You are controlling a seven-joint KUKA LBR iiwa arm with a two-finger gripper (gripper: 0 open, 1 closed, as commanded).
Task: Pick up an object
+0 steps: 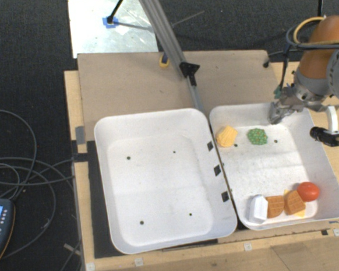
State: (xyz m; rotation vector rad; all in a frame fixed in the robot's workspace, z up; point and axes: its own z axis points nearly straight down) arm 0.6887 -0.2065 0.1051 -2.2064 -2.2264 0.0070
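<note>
Upper right of frame: the gripper (277, 115) hovers over the right bin's (326, 175) back edge, near a green lump (257, 135), probably lining up a grab; its grip cannot be told.

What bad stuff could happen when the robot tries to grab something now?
The gripper hangs by the right bin's far wall, so it might bump the rim going down. The green toy beside it looks small and round and may slip out. The toys in the near corner, like the red ball, are crowded, so a grab there might push the neighbours.
</note>
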